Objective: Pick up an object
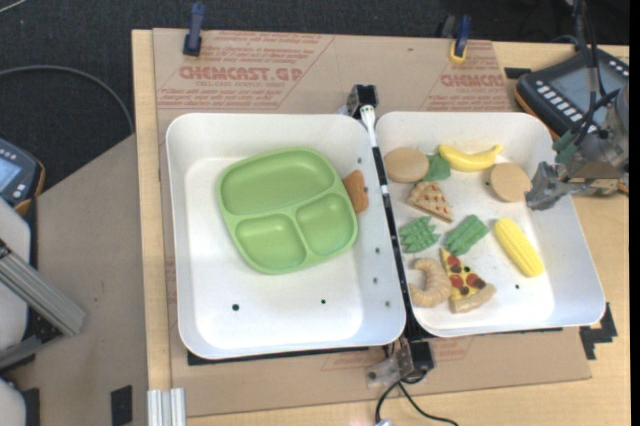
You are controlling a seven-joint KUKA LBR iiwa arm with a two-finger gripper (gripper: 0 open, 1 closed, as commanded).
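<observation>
I see the tool [548, 186] low over the right bin's [580, 299] 3 o'clock rim, just beside the tan disc [509, 181]; whether it is clenched or released I cannot tell. The banana [468, 156] lies at 12 in that bin, the corn [519, 246] toward 4, the pizza slice [465, 283] near 6. In the left bin [190, 294] a green tray [287, 209] sits at centre, an orange piece [356, 193] touching its 3 o'clock edge.
</observation>
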